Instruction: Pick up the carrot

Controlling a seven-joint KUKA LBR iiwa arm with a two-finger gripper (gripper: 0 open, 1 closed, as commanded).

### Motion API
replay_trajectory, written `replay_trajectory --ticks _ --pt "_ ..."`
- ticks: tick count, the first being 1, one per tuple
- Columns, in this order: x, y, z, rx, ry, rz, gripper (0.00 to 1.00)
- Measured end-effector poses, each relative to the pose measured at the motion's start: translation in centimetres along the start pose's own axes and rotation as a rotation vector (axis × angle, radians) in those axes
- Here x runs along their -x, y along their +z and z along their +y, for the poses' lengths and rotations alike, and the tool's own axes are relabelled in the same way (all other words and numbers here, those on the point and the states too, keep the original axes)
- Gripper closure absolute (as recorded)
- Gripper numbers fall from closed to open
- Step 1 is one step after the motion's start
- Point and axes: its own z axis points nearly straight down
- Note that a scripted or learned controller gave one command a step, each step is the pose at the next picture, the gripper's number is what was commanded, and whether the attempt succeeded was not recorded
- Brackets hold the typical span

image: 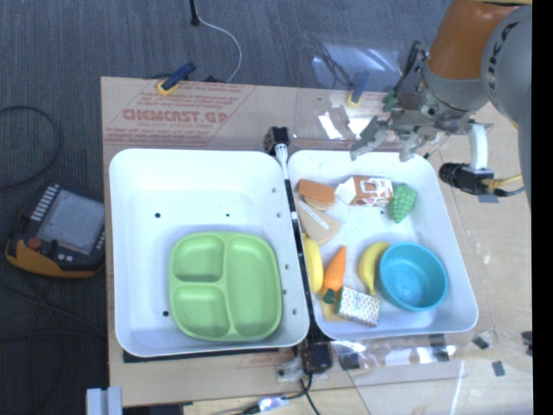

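Left bin [138, 180]: holds a green divided plate [226, 285] toward its near right corner.
Right bin [449, 223]: crowded with toy food.
Blue bowl [412, 275]: near right corner of right bin.
Banana [372, 264]: touching bowl's left side.
Second banana [313, 264]: along right bin's left wall.
Green piece [402, 202]: near far right corner.
Bread roll [316, 194]: far left part.
Handheld pendant [59, 232]: on floor, left of worktop.

Cardboard-topped bench [173, 115] with two white bins [138, 197] [454, 232] side by side
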Motion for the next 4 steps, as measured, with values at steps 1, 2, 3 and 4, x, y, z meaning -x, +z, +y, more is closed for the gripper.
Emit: replay_trajectory --ticks 1,2,3,4 --pt "-0.7 9.1 -6.2 -0.01 0.021 0.0 0.0" --pt "-0.3 15.6 -13.9 0.006 0.153 -0.001 0.0" --pt "-1.4 15.8 -15.8 0.029 0.378 0.007 0.0" --pt "-1.1 14.8 -15.9 0.028 0.381 0.002 1.0"
